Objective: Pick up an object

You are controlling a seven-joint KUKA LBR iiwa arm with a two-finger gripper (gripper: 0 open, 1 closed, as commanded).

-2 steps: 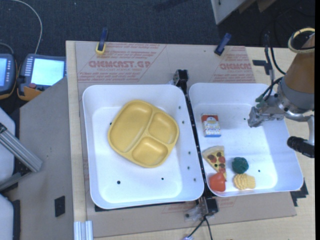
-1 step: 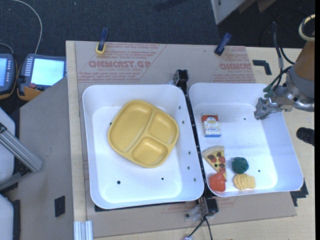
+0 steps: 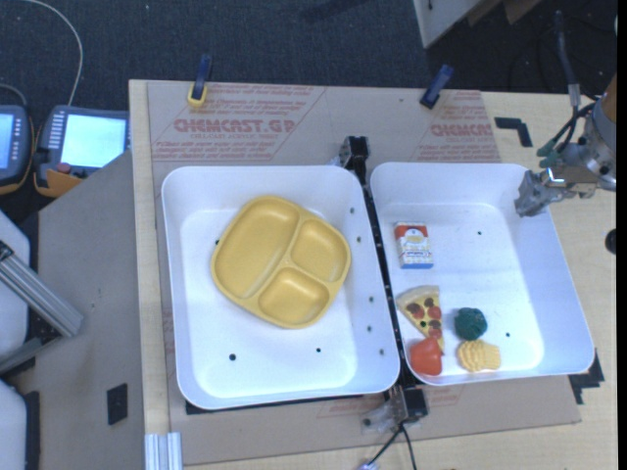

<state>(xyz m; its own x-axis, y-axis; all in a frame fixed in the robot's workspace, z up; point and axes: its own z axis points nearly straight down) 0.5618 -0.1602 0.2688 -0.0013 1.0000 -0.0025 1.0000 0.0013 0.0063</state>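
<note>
1. Looking down on a bench, two shallow white bins sit side by side: the left bin [image 3: 186,292] and the right bin [image 3: 549,272].
2. The gripper [image 3: 534,197] hangs at the right bin's far right rim. How wide it stands cannot be told, and nothing shows in its grasp.
3. A yellow divided plate [image 3: 281,259] lies in the left bin.
4. In the right bin, a small red and white carton [image 3: 413,244] lies near the dividing wall.
5. Toward the near edge cluster a pizza slice [image 3: 421,309], a red tomato [image 3: 425,356], green broccoli [image 3: 470,322] and a yellow corn piece [image 3: 479,356].
</note>
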